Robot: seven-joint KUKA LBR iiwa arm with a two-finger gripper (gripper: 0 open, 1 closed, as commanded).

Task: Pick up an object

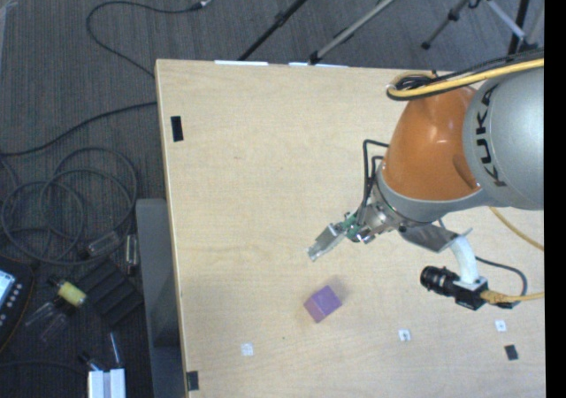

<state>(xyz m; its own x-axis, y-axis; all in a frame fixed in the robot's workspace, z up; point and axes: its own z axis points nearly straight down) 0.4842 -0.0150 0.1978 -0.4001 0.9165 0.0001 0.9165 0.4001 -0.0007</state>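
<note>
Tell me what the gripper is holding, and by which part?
Nothing is held. The gripper is above the bench, apart from the purple block, which lies on the wood.

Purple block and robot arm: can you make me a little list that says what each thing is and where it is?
surface: light wooden bench top
object: one small purple block, lying on the bench near the front edge
arm: grey with an orange band, reaching in from the right
gripper: above the bench, up and slightly left of the purple block, apart from it
held: nothing seen between the fingers
floor: dark carpet with black cables left of the bench
</note>
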